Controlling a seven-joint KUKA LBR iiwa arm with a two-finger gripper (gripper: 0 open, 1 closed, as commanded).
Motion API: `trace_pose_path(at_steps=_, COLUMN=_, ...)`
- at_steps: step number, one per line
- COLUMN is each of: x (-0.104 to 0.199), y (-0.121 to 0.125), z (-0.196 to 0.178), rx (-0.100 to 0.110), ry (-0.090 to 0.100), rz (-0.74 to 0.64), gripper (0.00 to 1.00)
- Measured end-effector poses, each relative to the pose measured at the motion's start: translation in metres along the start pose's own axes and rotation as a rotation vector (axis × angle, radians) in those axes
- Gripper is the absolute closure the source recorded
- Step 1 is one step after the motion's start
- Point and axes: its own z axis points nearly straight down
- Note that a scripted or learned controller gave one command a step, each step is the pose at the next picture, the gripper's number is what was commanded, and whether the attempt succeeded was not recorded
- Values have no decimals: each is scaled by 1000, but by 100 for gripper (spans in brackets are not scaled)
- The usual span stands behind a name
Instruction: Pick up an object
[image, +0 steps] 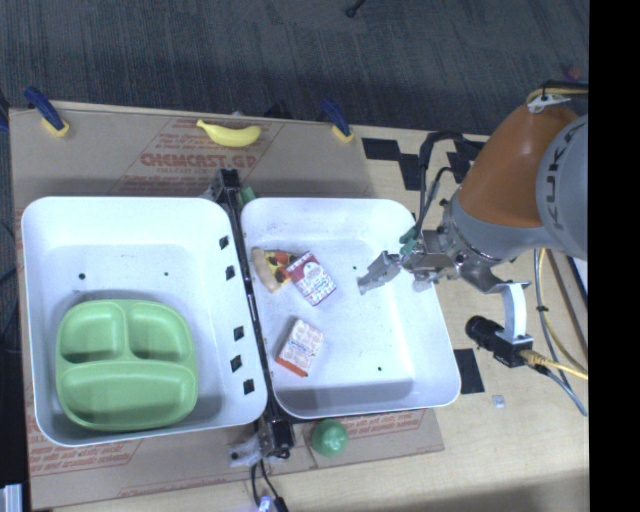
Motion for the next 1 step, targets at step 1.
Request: trace_pose_path(at_steps=1, x=-14, y=-17, z=143, rx=5, ry=1, rz=0, gripper=0)
